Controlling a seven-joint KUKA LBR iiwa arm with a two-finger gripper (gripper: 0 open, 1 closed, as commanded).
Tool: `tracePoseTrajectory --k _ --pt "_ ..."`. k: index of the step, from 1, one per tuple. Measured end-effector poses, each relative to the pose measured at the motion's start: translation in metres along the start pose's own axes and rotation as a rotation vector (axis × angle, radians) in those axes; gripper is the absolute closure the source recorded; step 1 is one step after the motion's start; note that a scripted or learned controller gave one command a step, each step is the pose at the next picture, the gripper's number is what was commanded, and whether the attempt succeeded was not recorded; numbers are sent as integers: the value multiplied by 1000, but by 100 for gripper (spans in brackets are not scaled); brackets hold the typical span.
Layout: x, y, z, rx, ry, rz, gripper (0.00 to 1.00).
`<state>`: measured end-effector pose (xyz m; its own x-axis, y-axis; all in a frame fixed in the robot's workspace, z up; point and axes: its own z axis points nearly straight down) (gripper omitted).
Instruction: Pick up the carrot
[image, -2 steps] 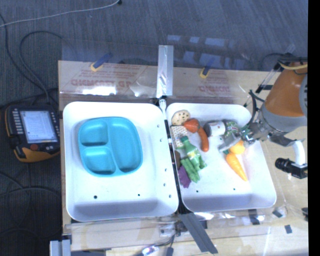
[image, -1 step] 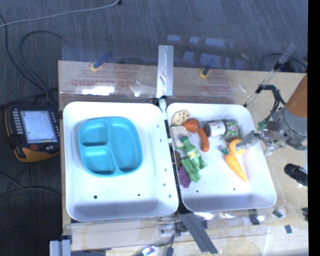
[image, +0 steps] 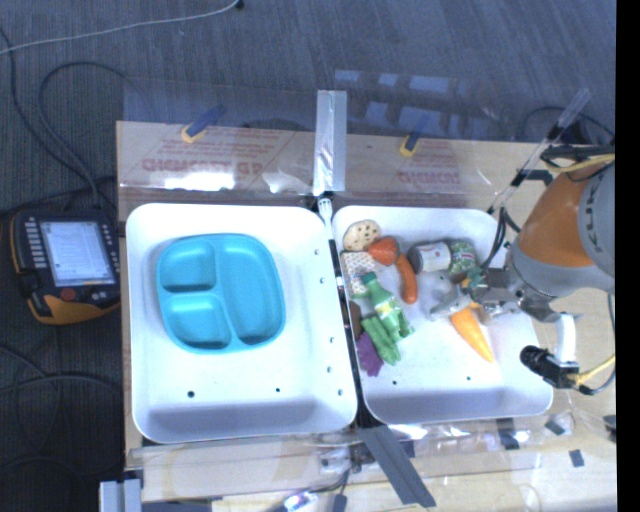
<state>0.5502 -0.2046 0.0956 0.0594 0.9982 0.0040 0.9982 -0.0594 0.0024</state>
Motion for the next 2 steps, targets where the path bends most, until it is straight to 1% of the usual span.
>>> tracePoseTrajectory --k 1,2 --pt "0 -1 -7 4 -1 0 100" --pt "39 -11 -123 3 -6 52 100"
